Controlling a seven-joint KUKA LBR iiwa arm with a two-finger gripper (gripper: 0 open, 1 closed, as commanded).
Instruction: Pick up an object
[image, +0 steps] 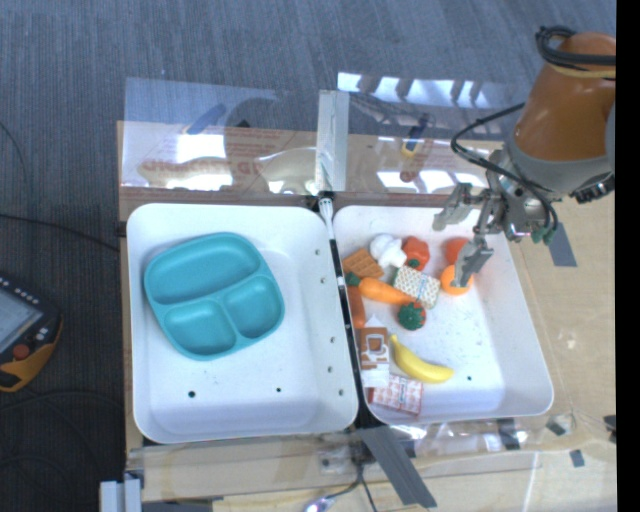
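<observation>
My gripper (463, 238) hangs over the upper right part of the right bin (520, 350), with its fingers spread open. One finger (453, 208) points up-left and the other finger (476, 258) reaches down toward a small orange piece (455, 280) on the bin floor. I see nothing gripped between them. To the left lies a heap of toy food: a carrot (385, 291), a red tomato (416, 250), a white round piece (383, 245), a speckled white block (417, 286), a green item (411, 316) and a banana (420, 362).
A teal divided tray (212, 293) lies in the left bin (160, 400). A waffle (361, 265), a small carton (375, 345) and a red-and-white packet (398, 395) lie along the right bin's left side. A ridge separates the two bins.
</observation>
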